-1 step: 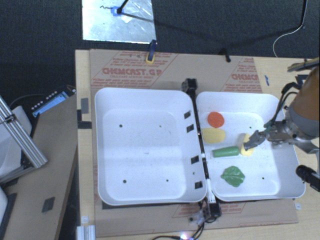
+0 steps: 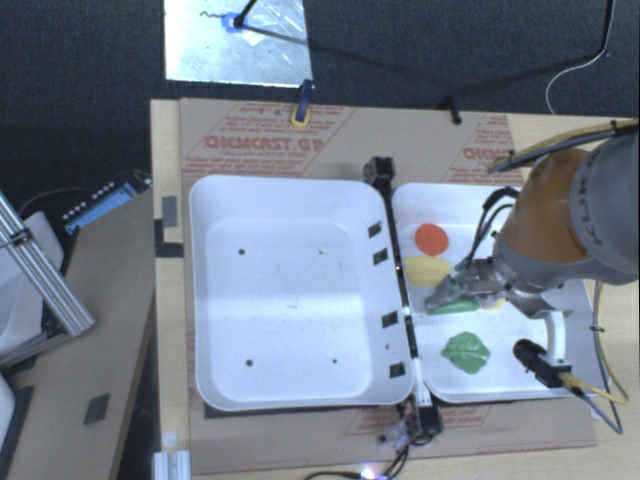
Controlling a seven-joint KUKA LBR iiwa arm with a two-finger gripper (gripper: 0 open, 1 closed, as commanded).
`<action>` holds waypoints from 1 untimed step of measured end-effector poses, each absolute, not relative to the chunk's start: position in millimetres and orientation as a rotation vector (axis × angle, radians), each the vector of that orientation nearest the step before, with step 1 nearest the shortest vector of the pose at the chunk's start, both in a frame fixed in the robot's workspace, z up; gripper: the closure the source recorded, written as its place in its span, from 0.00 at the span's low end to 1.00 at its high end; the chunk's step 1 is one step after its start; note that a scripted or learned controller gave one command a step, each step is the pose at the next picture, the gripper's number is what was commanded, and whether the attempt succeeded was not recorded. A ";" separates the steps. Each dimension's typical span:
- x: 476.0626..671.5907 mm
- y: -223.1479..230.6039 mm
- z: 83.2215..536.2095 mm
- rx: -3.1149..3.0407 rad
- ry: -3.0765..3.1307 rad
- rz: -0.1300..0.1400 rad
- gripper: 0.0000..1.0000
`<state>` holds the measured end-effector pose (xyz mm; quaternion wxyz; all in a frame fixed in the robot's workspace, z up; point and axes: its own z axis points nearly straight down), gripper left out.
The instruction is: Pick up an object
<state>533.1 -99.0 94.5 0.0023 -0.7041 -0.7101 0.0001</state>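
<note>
My gripper is low over the middle of the right bin, reaching in from the right on the grey arm with the orange band. A flat dark green object lies right under and beside the gripper tip, partly covered by it. Just to the left of the tip lies a yellow object, close to the bin's left wall. An orange-red round object rests a little farther back. A light green leafy object lies near the bin's front.
The left bin is beside the right one, with a black divider with clips between them. A black part with a cable hangs off the arm over the right bin's front right corner.
</note>
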 end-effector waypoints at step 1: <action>612.0 -83.4 85.2 -2.217 -2.235 -0.009 0.00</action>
